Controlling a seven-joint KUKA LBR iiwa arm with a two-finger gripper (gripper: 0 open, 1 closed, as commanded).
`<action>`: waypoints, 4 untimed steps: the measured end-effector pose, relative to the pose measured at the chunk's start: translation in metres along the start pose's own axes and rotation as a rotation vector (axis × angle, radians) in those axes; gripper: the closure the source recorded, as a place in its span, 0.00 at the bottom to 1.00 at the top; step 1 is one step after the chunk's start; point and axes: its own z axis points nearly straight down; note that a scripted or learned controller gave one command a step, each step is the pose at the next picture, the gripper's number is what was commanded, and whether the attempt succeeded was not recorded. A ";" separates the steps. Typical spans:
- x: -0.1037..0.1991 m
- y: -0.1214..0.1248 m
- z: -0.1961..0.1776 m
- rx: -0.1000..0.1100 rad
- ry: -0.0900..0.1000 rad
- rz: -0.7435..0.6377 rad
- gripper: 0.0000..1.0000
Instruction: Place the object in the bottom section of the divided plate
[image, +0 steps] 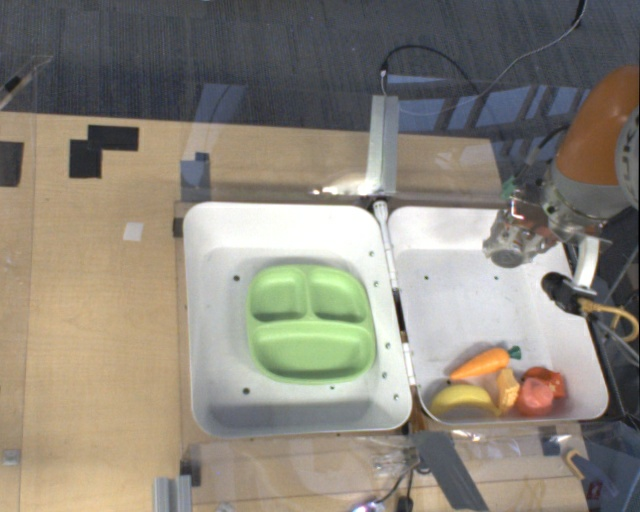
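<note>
Overhead, the gripper (513, 240) was seen near the far right corner of the right bin (440, 300); whether it was open or closed could not be told. A carrot (478, 364), a banana (463, 399), a yellow wedge (507, 389) and a red fruit (540, 391) were clustered at that bin's near edge. The green divided plate (308, 322) was set in the left bin (215, 330).

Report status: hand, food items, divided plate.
Hand over right bin's far side, holding nothing visible. Carrot, banana, other food at near corner. Green plate in left bin, path unobstructed.
</note>
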 end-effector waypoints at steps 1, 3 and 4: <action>0.058 -0.064 -0.040 0.003 0.000 0.127 1.00; 0.117 -0.047 -0.013 0.002 0.000 -0.100 1.00; 0.164 -0.113 0.008 0.006 -0.001 0.124 1.00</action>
